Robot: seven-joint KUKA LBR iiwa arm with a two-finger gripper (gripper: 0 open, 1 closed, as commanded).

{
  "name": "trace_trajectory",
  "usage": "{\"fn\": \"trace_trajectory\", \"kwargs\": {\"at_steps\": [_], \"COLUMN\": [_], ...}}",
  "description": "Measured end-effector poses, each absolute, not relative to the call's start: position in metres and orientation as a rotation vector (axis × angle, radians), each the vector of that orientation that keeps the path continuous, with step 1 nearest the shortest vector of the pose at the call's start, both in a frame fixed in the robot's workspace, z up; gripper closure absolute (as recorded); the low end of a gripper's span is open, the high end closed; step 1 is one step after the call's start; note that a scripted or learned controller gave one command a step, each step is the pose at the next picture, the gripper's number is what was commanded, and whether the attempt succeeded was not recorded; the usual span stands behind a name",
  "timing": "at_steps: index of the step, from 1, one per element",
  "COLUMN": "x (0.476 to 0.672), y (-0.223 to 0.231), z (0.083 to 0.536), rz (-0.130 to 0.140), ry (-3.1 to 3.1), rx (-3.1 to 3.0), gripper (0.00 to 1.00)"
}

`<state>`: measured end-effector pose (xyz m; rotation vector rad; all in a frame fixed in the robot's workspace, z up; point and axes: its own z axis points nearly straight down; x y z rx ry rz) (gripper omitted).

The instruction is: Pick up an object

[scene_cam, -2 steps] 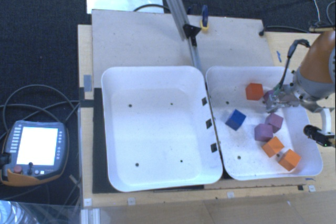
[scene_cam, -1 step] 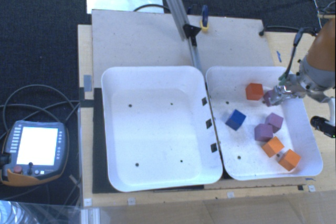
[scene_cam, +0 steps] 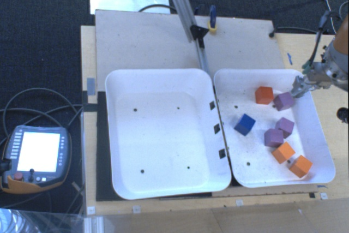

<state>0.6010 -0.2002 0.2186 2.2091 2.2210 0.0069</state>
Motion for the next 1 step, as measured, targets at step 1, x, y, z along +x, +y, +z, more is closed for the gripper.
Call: {"fn": "trace_trajectory", "kwargs": {"at_steps": [1], "x": [0.6025], "y": [-0.2006], "z": [0.2493], "rz": [0.004], "ry": [2.223], "rx": [2.212], "gripper": [1.00]}}
